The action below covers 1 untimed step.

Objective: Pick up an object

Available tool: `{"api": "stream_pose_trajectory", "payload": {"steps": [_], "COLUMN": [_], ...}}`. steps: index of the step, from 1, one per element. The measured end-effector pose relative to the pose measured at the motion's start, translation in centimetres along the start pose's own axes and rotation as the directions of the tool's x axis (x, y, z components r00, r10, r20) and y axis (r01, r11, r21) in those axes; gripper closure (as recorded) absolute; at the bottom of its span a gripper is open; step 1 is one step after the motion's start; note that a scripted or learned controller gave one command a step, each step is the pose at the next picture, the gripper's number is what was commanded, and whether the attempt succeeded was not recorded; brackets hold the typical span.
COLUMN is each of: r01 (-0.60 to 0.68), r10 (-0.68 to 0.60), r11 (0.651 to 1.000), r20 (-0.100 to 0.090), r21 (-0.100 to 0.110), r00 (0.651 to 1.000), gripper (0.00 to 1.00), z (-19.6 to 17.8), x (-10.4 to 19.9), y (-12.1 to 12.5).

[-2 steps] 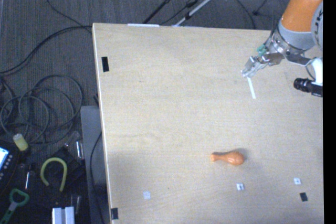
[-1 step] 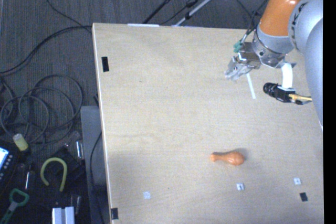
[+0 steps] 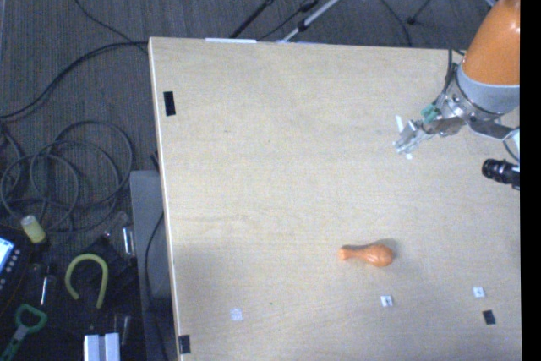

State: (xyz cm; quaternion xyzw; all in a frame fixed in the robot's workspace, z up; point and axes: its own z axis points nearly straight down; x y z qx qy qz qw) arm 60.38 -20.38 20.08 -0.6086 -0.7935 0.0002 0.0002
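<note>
Hovering at the far right of the surface (image 3: 279,148), jaws (image 3: 407,138) in a state impossible to tell; well apart from the orange pear-shaped object (image 3: 369,254) nearer the front.

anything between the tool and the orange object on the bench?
No. In the camera view the tool sits above and right of the orange object; the stretch of tan bench between them is bare.

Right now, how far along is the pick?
Done: nothing visible yet. The orange toy lies flat on the wooden board, untouched. In hand: the gripper sits near the board's right side, well apart from the toy, with nothing seen between its tips. Left: reach the toy, grasp, lift.
</note>
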Motion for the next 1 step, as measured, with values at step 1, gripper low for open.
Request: {"api": "stream_pose_trajectory", "payload": {"steps": [1], "r01": [-0.165], "r10": [0.165], "r11": [0.986], "r20": [0.000], "r21": [0.001], "r00": [0.986], "gripper": [1.00], "z": [-1.52], "x": [2.84], "y": [7.47]}}
